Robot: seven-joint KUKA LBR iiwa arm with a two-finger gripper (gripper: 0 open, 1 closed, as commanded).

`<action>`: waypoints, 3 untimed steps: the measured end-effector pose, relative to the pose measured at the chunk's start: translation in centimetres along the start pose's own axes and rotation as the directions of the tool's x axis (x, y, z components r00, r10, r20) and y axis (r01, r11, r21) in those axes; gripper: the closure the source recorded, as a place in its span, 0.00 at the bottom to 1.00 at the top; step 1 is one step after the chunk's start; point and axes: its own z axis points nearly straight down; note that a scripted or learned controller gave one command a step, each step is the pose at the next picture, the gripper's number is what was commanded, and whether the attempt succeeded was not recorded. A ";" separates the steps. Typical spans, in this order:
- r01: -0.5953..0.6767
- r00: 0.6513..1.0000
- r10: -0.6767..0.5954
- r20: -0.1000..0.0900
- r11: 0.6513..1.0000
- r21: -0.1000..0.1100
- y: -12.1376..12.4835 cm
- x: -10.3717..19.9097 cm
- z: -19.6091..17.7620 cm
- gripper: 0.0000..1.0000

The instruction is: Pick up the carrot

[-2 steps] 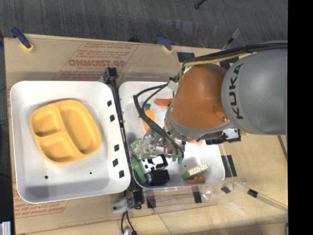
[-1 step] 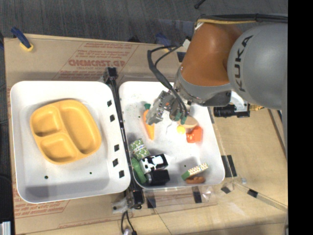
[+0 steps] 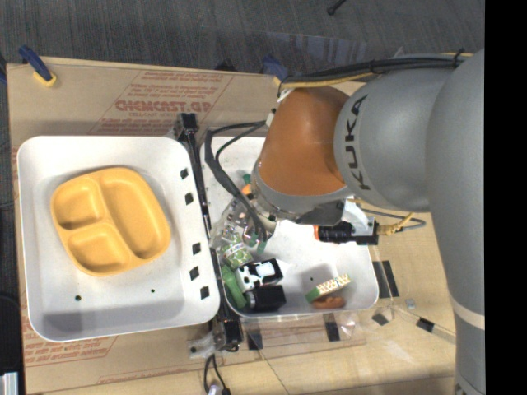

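Observation:
The carrot [image 3: 330, 301], a small orange piece with a green end, lies near the front wall of the right bin [image 3: 362, 262], just below a pale yellow ridged item [image 3: 333, 285]. My gripper [image 3: 239, 241] hangs low over the left side of that bin, under the orange band of the arm [image 3: 305, 146]. It is well to the left of the carrot and apart from it. The arm hides much of the bin's back half.
A black and white object [image 3: 262, 275] and green pieces [image 3: 231, 283] lie in the right bin's front left corner, right below the gripper. A yellow divided tray [image 3: 109, 219] sits in the left bin [image 3: 49, 303]. Cables [image 3: 210, 151] run along the divide between the bins.

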 end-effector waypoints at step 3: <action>0.385 0.923 -0.385 0.012 0.923 0.001 -3.7 1.1 -5.0 1.00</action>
